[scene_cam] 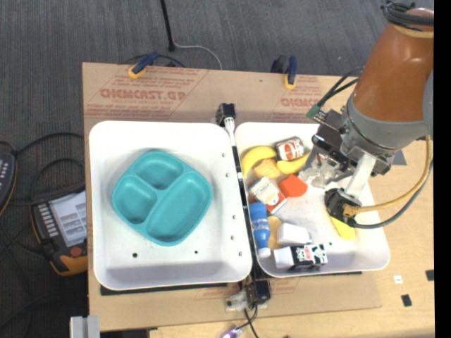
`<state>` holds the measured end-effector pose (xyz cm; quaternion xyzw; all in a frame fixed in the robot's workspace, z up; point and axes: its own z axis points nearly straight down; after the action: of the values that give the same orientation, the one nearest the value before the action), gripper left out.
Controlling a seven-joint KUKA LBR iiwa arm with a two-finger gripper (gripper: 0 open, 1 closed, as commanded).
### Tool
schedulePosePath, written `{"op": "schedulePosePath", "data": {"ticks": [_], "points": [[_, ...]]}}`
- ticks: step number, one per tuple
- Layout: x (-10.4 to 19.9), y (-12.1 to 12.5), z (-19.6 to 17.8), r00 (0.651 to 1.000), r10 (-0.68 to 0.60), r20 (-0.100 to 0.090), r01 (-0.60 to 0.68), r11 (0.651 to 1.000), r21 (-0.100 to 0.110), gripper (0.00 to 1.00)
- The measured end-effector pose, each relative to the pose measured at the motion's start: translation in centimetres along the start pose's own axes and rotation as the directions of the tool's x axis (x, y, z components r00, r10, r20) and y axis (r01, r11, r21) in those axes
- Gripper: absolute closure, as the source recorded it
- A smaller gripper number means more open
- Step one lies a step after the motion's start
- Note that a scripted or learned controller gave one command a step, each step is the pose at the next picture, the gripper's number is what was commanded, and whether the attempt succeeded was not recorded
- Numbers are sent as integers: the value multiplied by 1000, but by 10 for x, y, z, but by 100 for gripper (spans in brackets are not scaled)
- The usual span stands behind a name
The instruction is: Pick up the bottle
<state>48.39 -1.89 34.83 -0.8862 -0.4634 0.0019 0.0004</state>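
- the desk (141, 94) is a brown cardboard-covered board carrying two shallow white bins side by side, held at the far edge by two clamps (144, 64).
- the left bin (106, 259) holds a teal divided plate (163, 196) with three compartments, lying roughly in its middle.
- the right bin (366, 255) is crowded with small things.
- the bottle (259, 225), blue with a white lower end, lies on its side along the right bin's left wall, near the divider between the bins.
- just beyond the bottle sits a small white and orange carton (265, 191), and beside that an orange-red block (293, 186).
- a yellow banana (262, 157) lies at the far left of the right bin, with a red and white can (290, 148) just to its right.
- at the near edge of the right bin are a white box (292, 234) and a black and white patterned item (309, 256).
- a yellow piece (342, 225) lies near the right side of that bin, partly under the arm's cabling.
- the arm (394, 69), grey with an orange band, reaches in from the right and hangs over the far right part of the right bin.
- the end effector (318, 174) is low over the bin near the orange-red block, well apart from the bottle; i cannot tell from this slant whether it is spread or closed, and nothing is seen between its tips.
- a black cable (166, 13) runs across the grey carpet beyond the desk.
- a handheld controller (62, 220) rests on the floor to the left.
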Motion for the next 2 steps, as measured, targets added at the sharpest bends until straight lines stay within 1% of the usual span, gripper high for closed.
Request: {"op": "schedulePosePath", "data": {"ticks": [1,2], "points": [[39,-28,42,985,-173,-1,173,985,0,100],[39,-27,42,985,-172,-1,172,985,-1,0]]}}
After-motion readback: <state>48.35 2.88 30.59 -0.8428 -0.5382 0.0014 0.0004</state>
